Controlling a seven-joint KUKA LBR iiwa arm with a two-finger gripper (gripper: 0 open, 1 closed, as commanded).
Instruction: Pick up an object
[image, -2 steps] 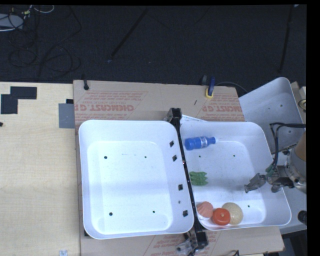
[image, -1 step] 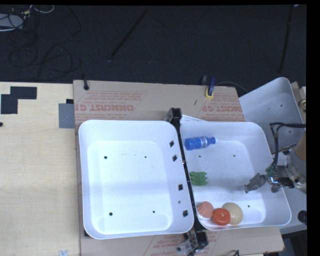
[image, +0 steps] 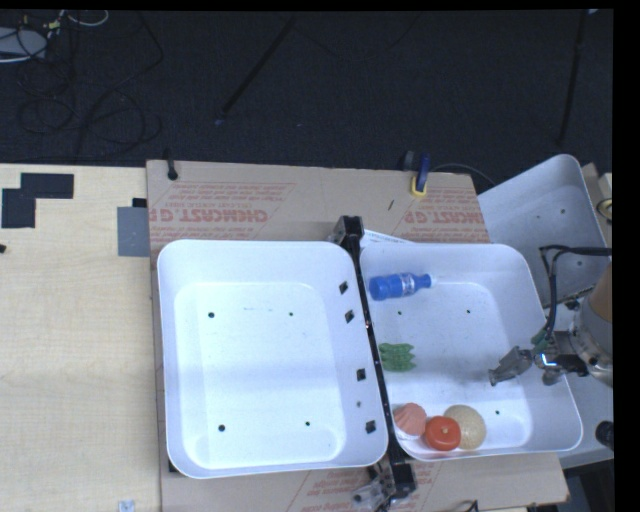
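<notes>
Jaws: you see the jaws (image: 510, 367) low over the right bin, near its right wall, reaching in from the right edge; the dark tip points left and slightly down. You cannot tell from this view how they stand, and nothing shows between them.
Right bin: the right bin (image: 500, 262) lies under the jaws and carries every loose thing here.
Blue bottle: the blue bottle (image: 399, 286) lies on its side well to the left of the jaws and farther up, near the divider between the bins, its pale cap pointing right.
Green item: the green item (image: 396, 356) sits left of the jaws at about the same height, just beside the divider.
Red round piece: the red round piece (image: 442, 433) rests below and left of the jaws, in the near left corner.
Pink piece: the pink piece (image: 408, 417) touches the red one on the side away from the jaws.
Cream round piece: the cream round piece (image: 467, 424) touches the red one on the side nearest the jaws, below them.
Left bin: the left bin (image: 260, 262) is well apart from the jaws, beyond the divider.
Bench: the bench (image: 70, 340) shows pale wood left of both bins, with cardboard (image: 260, 205) under them.
</notes>
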